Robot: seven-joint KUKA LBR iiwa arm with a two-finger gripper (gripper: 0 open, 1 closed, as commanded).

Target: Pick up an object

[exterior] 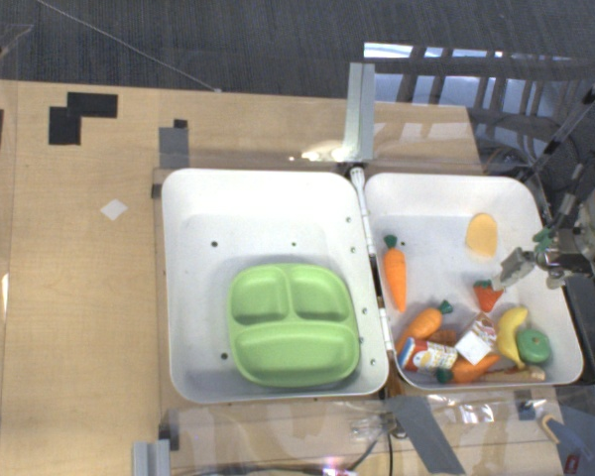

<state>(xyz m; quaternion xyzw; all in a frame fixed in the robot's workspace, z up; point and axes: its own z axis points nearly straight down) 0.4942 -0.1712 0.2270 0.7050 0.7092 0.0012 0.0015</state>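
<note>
A light wooden counter (69, 296) carries two shallow white bins side by side. The left bin (193, 216) holds a green divided plate (293, 325) lying flat toward its near side. The right bin (426, 201) touches it along a metal divider (369, 256). Black square marks (79, 115) sit on the counter's far left

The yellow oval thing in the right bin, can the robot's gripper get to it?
Probably yes. The yellow oval piece lies alone on bare white floor in the right bin, nothing on top or touching it. The gripper hangs just to its right, with open space between.
</note>
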